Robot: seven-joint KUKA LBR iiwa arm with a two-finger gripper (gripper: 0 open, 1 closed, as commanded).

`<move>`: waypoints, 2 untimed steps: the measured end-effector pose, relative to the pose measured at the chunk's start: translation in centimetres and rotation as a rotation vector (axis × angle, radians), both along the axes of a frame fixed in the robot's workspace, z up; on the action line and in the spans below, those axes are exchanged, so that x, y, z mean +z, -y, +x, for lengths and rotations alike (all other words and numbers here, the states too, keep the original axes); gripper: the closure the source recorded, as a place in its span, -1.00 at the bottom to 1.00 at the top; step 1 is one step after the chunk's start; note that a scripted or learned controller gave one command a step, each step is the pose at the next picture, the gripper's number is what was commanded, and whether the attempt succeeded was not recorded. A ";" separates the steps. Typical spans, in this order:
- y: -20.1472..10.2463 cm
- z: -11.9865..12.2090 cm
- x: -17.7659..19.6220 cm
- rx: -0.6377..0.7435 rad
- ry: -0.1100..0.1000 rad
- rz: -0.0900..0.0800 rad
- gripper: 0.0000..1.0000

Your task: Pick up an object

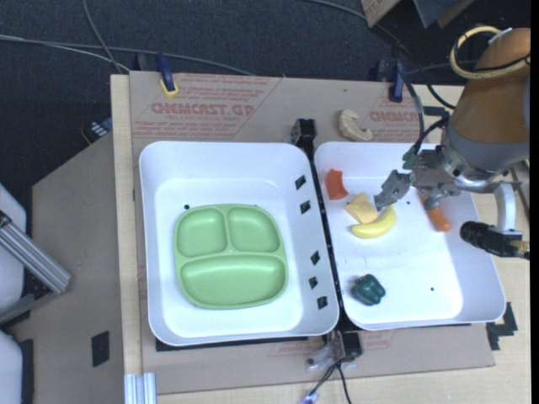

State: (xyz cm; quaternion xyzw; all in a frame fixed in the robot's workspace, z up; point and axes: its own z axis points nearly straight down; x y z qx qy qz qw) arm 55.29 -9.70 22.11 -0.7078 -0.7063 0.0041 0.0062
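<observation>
The right bin [472,305] holds several small items: a red-orange block [336,183], a pale yellow wedge [360,207], a yellow banana [376,225], a dark green piece [367,289] and a small orange piece [438,218]. My gripper [411,195] hangs over the upper middle of this bin, between the yellow wedge and the orange piece. Its fingers are spread open and nothing sits between them. One fingertip [388,194] is just right of the wedge.
In the left bin [156,225] lies a green divided plate [231,254]. A beige lump [354,124] rests on the cardboard behind the right bin. A black divider with clips runs between the bins. Cables trail at the right edge.
</observation>
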 end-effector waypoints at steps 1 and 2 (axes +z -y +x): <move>0.0 0.3 0.6 0.003 0.013 -0.001 -1.00; 0.1 0.5 -3.7 0.001 0.008 -0.001 -1.00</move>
